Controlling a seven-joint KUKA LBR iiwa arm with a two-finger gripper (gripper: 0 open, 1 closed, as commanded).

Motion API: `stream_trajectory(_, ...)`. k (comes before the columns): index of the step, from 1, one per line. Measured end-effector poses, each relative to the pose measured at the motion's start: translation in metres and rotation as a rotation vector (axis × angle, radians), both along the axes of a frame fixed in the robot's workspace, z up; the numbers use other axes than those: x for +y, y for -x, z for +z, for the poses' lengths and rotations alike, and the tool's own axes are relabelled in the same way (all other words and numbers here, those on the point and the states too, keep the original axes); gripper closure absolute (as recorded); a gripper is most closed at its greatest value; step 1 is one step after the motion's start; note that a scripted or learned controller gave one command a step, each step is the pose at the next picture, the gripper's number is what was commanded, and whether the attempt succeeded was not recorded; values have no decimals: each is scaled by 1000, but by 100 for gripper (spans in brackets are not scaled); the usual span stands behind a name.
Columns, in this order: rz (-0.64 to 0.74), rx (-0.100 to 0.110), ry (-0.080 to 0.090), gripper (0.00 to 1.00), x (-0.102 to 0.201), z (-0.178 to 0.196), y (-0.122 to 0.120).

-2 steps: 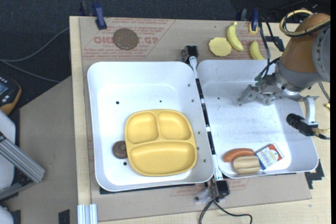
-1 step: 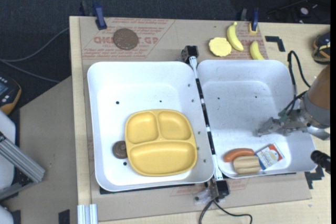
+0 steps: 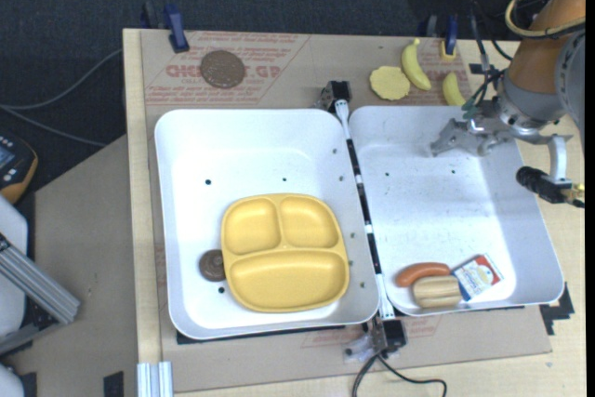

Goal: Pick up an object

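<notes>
The grey two-finger gripper hung low over the far end of the right-hand shallow white bin, its fingers spread apart and holding nothing. The likeliest targets, a reddish toy hot dog sausage, a tan bun-shaped piece and a small red-white-and-blue carton, lay bunched in that bin's near corner, well apart from the gripper. Touching as they did, and close to the wall, a descent might have nudged them aside or closed on air.
</notes>
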State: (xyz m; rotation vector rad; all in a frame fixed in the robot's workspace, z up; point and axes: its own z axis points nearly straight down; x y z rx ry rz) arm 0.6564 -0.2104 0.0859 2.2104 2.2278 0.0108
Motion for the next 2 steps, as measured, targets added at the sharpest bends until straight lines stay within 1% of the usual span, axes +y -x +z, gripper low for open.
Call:
stream_trajectory(1,-11,15,-2,0,-5,-1,108)
stream_trajectory(2,-1,-4,5,0,14,0,-14)
